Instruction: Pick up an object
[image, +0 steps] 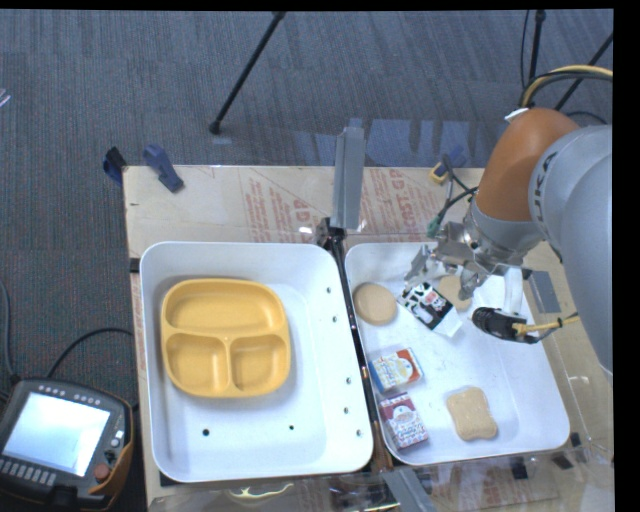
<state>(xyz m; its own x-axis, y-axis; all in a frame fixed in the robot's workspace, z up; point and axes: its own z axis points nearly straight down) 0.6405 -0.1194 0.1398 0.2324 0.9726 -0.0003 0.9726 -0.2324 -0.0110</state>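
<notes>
From my feed I see the arm (545, 180) reaching in from the right over the right bin (545, 395). The end effector (447, 268) hangs low at that bin's far side, its fingers spread apart with nothing between them. Just below it lies a small black-and-white packet (426, 303), close under the fingertips, though I cannot tell whether they touch it. Left of the packet sits a round tan cookie (375, 303). Nearer the front of the same bin lie two small cartons: one with orange on it (396, 369), and a red one (404, 421) just beside it toward the front. A tan toast slice (471, 414) lies right of the red carton. The left bin (330, 420) holds a yellow divided tray (226, 337). Both bins rest on the worktop (230, 200). A pendant (62, 438) sits at lower left.
</notes>
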